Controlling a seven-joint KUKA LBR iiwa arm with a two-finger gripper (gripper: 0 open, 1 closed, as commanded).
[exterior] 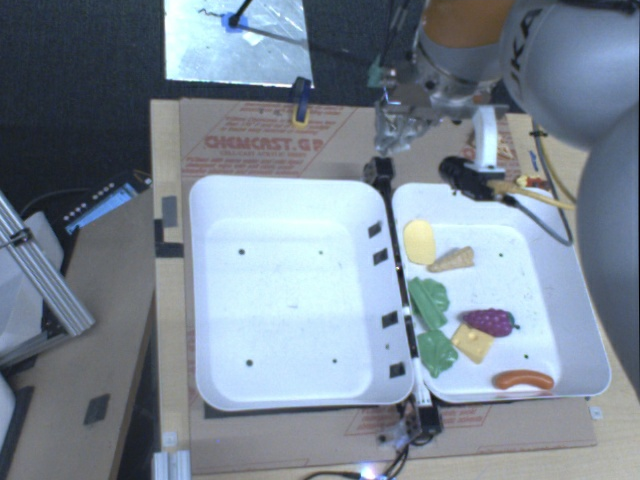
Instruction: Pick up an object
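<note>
Looking down from the camera view at a dark floor and a brown cardboard sheet (270, 138) lying across the counter (110, 298), with a shiny foil square (235, 28) sitting beyond it. Carrying two white bins side by side: the left bin (290, 298) showing bare white plastic, the right bin (560, 298) holding all the toy food.

Resting in that right bin: a yellow lemon (419, 240) near the dividing edge, a tan cone (453, 259) just beside it, two green leaf pieces (430, 301) and (436, 351) stacked along the divider, purple grapes (488, 320) touching a yellow cheese wedge (472, 343), and an orange sausage (522, 379) near the front rim.

Hanging above the back rim between the bins, near the right bin's far corner: the claw (392, 143), under the grey arm (570, 68) with its orange band. Too dark and blurred to tell whether spread or closed; carrying nothing visible beneath it.

Judging the task as barely begun: every piece lying flat in the bin, none lifted. Remaining: choosing a piece, likely the lemon or cone as nearest, descending, closing on it, and raising it clear.
</note>
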